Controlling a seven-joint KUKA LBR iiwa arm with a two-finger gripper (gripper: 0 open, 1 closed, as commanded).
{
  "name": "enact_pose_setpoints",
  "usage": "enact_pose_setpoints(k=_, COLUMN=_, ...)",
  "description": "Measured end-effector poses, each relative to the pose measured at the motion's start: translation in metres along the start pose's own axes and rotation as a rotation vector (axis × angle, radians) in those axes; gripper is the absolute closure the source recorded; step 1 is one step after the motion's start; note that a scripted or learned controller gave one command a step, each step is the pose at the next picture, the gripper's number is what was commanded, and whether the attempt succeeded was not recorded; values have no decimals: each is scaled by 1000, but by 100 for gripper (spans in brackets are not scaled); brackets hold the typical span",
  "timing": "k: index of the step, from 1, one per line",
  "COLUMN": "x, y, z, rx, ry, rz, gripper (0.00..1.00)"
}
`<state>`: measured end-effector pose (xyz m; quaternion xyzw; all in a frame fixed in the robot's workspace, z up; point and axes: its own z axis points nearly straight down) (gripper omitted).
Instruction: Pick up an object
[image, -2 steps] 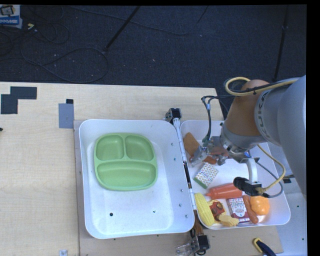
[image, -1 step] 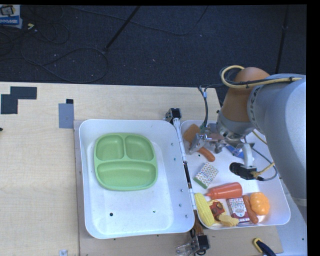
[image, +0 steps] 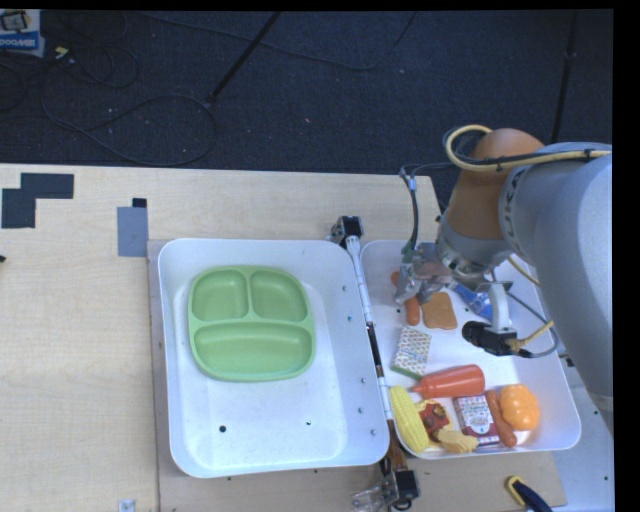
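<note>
Camera view. The gripper (image: 420, 285) hangs low over the far part of the right bin (image: 560, 425), directly under the orange-banded wrist of the grey arm (image: 560, 230), which enters from three o'clock and bends down steeply. Whether the jaws are open or closed cannot be told, since the wrist and cabling mask them; nothing is seen between them.

The nearest candidate is a tan, toast-like piece (image: 439, 311), lying just beside the gripper at about four o'clock, its long axis running roughly twelve to six. A small orange sausage-like piece (image: 412, 313) lies just beside it at nine o'clock, almost under the gripper. A speckled packet (image: 412, 351) sits farther toward six o'clock, then a red-orange carrot-like toy (image: 450, 381) lying three to nine.

At the near edge of the bin cluster a corn cob (image: 408, 418), a red carton (image: 475, 418) and an orange fruit (image: 519, 407). The left bin (image: 330, 420) holds a green divided plate (image: 251, 322), well apart from the gripper at nine o'clock. Both bins rest on the tabletop (image: 70, 350).

Judged from this pose, the descent is aimed at the toast or sausage piece.
</note>
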<state>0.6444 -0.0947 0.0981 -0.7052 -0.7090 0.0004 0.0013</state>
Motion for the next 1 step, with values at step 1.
enact_pose_setpoints(k=1, x=64, y=-37, z=-158, rx=0, ry=-1, rz=4, gripper=100)
